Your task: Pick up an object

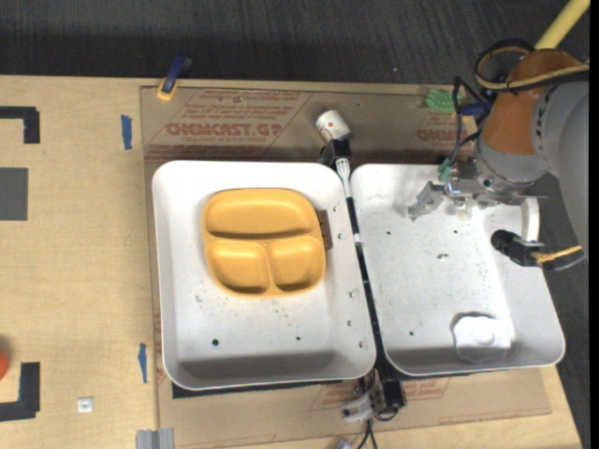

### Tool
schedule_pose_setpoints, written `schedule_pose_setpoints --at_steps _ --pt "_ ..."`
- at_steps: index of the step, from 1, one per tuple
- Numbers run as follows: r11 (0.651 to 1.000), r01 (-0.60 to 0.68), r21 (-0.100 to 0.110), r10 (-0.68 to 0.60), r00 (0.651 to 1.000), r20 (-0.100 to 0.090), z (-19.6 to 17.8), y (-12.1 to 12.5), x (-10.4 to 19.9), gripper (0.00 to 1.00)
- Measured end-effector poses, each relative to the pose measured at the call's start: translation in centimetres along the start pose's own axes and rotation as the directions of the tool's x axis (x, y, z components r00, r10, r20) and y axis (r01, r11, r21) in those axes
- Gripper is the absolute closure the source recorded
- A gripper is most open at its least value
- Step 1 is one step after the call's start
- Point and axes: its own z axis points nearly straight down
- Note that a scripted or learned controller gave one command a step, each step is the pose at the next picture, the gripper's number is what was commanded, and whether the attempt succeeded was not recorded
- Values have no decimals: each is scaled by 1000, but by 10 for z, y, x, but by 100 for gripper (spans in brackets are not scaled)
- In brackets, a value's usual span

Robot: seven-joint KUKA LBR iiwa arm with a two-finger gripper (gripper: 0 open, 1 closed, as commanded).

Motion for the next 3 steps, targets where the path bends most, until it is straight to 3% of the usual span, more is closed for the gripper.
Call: schedule_pose_setpoints --at_steps 1,2,3 --pt "997 72 1 -72 997 -2 18 -73 45 0" --pt "997 71 -3 -71 997 -2 7 -72 45 100" --pt "997 71 -3 -71 997 -3 7 -73 45 0"
